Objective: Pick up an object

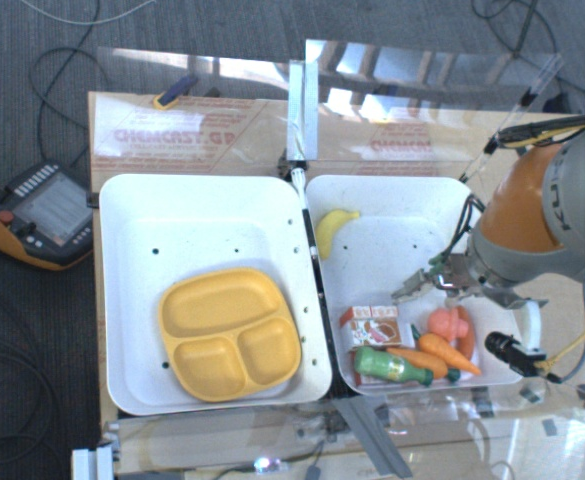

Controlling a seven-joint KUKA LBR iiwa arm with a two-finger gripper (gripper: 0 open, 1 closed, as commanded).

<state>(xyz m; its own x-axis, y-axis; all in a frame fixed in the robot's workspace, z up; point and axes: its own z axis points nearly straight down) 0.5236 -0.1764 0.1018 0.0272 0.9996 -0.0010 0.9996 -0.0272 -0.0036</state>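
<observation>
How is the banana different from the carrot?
The banana is yellow; the carrot is orange. The banana lies near the top left corner of the right bin with bare floor around it, while the carrot sits near the bottom edge, crowded against a green bottle and a pink toy. The banana is curved; the carrot is straighter and tapers. Both are in the same bin.

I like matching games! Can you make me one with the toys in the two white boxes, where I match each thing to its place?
Things:
1. yellow tray
2. banana
3. green bottle
4. small red-and-white box

Places:
A. front edge of the right bin, lying on its side
B. in the left bin
C. back left corner of the right bin
D. in the right bin, just behind the bottle

Pairs: 1-B, 2-C, 3-A, 4-D
</observation>
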